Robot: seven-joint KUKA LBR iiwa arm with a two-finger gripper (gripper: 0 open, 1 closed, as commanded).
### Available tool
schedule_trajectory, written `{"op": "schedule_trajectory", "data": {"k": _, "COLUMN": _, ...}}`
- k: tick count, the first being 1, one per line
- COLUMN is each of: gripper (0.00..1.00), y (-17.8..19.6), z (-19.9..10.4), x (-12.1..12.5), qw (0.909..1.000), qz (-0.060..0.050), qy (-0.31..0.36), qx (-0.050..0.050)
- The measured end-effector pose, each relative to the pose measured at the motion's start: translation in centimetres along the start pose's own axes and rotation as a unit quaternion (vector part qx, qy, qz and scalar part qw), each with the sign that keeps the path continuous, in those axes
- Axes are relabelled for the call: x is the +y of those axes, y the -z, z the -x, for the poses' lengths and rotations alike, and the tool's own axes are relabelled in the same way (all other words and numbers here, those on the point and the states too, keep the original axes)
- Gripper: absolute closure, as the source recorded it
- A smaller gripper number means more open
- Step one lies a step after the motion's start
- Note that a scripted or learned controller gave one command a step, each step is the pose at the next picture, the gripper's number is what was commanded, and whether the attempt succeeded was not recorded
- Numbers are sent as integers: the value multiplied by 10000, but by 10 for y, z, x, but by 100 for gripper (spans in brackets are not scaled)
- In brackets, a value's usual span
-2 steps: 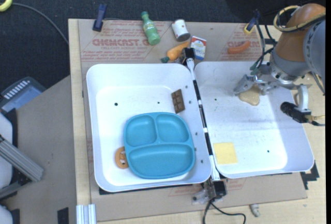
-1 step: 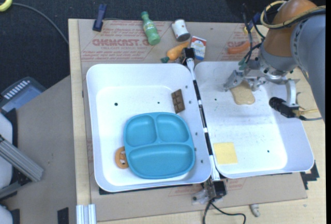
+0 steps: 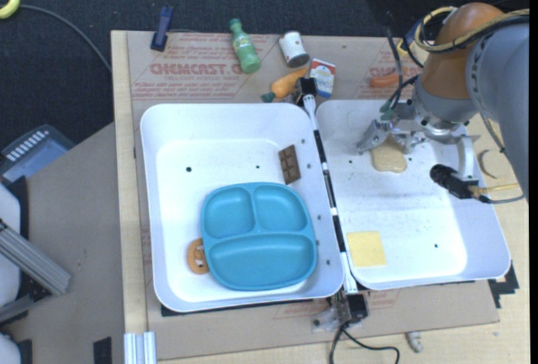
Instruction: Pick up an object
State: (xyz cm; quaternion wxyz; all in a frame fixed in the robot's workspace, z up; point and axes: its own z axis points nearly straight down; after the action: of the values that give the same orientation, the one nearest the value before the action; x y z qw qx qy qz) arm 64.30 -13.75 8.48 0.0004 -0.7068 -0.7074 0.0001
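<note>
Tan and rounded, a small flat cookie-like object (image 3: 389, 159) is seen lying in the upper part of the right bin (image 3: 437, 257), and the gripper (image 3: 392, 140) is placed directly over its upper edge, apparently touching it. The gripper's metal fingers (image 3: 370, 138) are seen splayed out to either side of the object; whether the object is pinched between them cannot be told. The grey arm (image 3: 496, 60), with its orange band (image 3: 458, 39), is seen reaching in over the bin's upper right corner.

A yellow square slice (image 3: 366, 249) is found lower in the same bin, well apart from the gripper. In the left bin (image 3: 168, 186), a blue divided plate (image 3: 258, 234) is set, with a small brown pretzel-like item (image 3: 197, 256) touching its left edge and a brown chocolate bar (image 3: 289, 164) just above it.

On the desk (image 3: 202, 68) beyond the bins, a green bottle (image 3: 244, 45), a white can (image 3: 293, 48), an orange carrot-like piece (image 3: 284, 86) and a small carton (image 3: 322, 76) are scattered.
</note>
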Motion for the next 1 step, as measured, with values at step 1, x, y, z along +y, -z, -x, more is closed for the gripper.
{"op": "schedule_trajectory", "data": {"k": 1, "gripper": 0, "y": 0, "z": 7, "x": -1, "qw": 10000, "qz": 1, "qy": -5, "qx": -3}}
